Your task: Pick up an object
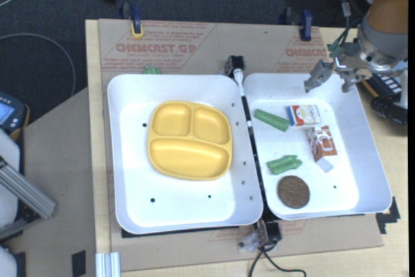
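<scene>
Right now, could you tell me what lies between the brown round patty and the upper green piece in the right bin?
In the camera view, a second green piece lies between the patty and the upper green piece.

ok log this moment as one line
arm: over right bin's far edge | claw: open, holding nothing | right bin: two green pieces, two small cartons, brown disc | left bin: yellow divided plate

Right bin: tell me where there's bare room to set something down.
Free: the right bin's far right strip beside the brown carton, and its near left corner below the cookie. Crowded: the middle, with both green pieces and the small box.
</scene>
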Motion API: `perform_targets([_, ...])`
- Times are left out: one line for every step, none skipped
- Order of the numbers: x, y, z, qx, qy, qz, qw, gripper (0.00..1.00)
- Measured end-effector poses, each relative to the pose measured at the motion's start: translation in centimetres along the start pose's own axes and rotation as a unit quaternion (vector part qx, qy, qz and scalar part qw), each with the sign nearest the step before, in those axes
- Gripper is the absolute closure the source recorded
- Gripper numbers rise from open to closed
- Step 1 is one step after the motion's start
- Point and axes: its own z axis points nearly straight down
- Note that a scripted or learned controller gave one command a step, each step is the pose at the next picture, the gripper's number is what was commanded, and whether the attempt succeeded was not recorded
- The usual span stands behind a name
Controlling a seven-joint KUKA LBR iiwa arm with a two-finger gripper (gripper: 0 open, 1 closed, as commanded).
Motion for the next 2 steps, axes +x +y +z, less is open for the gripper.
perform_targets([0.0,0.1,-1.1,-0.002,-0.001,0.000,1.0000,1.00])
perform_targets([17.2,-7.2,2.6,0.005,0.004,-0.008,0.9999,1.00])
